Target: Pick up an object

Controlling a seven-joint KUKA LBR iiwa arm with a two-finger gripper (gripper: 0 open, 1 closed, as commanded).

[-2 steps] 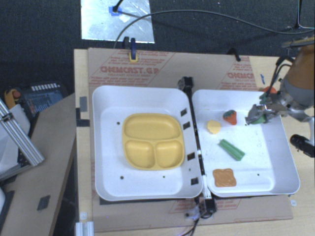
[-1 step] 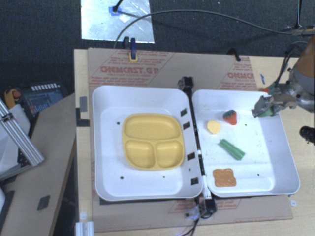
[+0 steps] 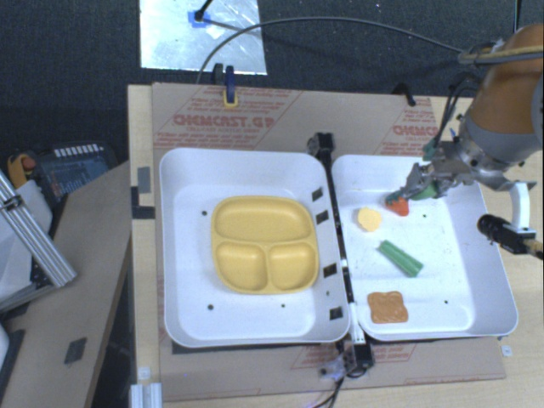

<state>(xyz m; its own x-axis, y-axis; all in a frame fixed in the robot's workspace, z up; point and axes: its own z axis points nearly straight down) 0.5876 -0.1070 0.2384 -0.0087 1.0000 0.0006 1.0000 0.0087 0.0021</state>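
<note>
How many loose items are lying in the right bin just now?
4. A red-orange piece at the pincer near the bin's far side, a yellow round piece left of it, a green stick mid-bin, a brown cracker nearest the camera. The arm may hide others.

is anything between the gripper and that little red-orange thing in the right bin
Nothing visible. The gripper is right at the red-orange piece; the yellow disc, green block and brown waffle piece lie apart, nearer the camera.

Even overhead light, soft shadows; glare on foil sheet (image 3: pixel 202 22); slightly grainy, arm (image 3: pixel 508 92) mildly blurred
</note>
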